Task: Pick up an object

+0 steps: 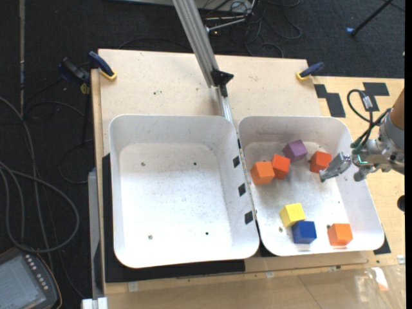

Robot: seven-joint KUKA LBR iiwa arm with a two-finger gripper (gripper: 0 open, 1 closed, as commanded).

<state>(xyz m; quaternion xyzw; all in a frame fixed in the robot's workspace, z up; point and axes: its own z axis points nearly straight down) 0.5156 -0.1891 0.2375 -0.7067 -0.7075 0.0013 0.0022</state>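
The pale wooden surface carries two shallow white plastic bins side by side. The left bin has only specks on its floor. The right bin holds every candidate for the pick, and the grey arm reaches in over its right rim.

Judging by this, the step in hand is the approach: the tool sits low over the bin's upper right part, and nothing is seen between its fingers. Whether it is released or clenched cannot be told at this size and angle.

The nearest object is the red-orange foam cube, just beside the tool on its left, perhaps touching it; contact cannot be confirmed. The small purple block lies near, further left. Two orange cubes sit pressed together beyond that. Well apart, toward the front wall, are the yellow cube touching the blue cube, and a lone orange cube.

The next move probably calls for centring over the red-orange foam cube, then descending so the fingers straddle it rather than shove it aside.
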